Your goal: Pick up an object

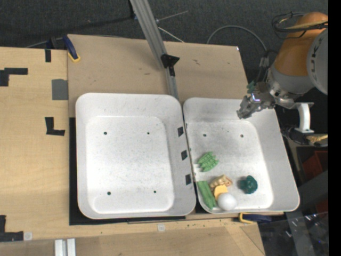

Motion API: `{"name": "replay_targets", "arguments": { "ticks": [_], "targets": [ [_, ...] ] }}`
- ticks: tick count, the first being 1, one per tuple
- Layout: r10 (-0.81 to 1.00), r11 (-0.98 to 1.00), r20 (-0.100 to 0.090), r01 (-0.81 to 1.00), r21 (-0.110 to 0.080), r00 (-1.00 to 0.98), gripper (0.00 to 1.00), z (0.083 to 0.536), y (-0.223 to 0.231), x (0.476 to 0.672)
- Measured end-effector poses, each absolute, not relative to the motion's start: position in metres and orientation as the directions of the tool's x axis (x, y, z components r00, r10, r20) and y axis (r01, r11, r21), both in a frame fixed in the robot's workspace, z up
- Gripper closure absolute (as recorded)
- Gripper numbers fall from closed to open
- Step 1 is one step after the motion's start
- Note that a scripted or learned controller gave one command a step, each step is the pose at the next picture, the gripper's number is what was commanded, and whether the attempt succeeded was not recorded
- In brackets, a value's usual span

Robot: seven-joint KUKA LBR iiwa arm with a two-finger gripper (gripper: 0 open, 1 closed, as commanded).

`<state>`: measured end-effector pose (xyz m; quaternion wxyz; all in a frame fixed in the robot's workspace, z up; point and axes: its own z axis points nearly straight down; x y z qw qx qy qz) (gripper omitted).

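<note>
The right bin (pixel 266 143) holds several small objects near its front. A light green ridged piece (pixel 207 161) lies at centre left. A long green piece (pixel 206 194) leans on the front left wall, beside a tan and orange toy (pixel 219 184) and a white ball (pixel 227 201). A dark green round object (pixel 248 184) sits further right. My gripper (pixel 246 110) hangs over the bin's back right corner, well away from all of them, with nothing seen in it.
The left bin (pixel 85 143) lies beside the right one. A grey metal pole (pixel 152 31) slants from the top down to the bins' shared back edge. Black cables run behind the bench.
</note>
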<state>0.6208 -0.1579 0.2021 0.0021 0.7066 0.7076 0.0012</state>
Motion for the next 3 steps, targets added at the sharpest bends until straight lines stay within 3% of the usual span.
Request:
{"name": "replay_targets", "arguments": {
  "ticks": [1,3],
  "targets": [
    [1.000,0.001,0.000,1.000,0.002,-0.001,1.00,0.225,-0.157,0.621],
    [1.000,0.008,0.003,1.000,-0.001,-0.008,1.00,0.242,-0.043,0.611]
  ]
}}
